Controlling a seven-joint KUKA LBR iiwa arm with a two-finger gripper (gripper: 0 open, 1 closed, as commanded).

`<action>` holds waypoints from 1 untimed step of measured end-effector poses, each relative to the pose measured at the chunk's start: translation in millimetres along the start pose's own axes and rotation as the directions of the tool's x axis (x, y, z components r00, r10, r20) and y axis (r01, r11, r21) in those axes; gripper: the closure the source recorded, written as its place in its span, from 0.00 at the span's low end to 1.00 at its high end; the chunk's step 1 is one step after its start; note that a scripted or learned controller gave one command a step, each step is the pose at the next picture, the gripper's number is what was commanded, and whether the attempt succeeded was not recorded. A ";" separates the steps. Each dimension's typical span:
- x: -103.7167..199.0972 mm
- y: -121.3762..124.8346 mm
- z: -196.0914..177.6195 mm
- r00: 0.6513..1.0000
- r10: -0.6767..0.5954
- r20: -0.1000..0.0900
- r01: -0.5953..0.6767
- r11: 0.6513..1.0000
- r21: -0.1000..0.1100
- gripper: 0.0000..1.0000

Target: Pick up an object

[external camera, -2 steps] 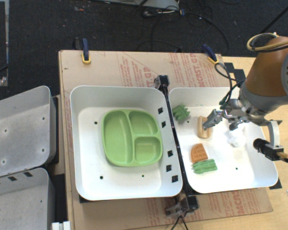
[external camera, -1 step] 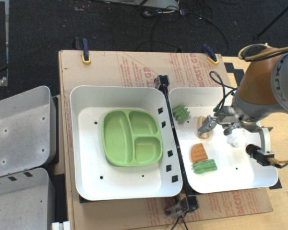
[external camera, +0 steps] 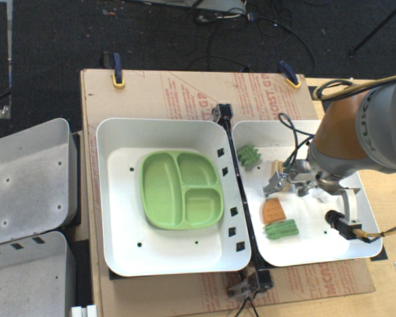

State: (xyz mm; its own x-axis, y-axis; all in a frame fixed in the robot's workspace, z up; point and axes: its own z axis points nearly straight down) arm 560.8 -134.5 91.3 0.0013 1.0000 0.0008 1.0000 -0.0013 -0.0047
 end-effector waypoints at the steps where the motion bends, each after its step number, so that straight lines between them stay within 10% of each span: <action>1: -0.2 1.3 -13.2 1.000 0.001 0.001 -0.001 1.000 -0.005 1.00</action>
State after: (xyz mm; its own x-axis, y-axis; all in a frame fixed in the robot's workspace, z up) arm 562.1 -134.7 104.5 0.0025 1.0000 -0.0001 1.0000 -0.0025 -0.0001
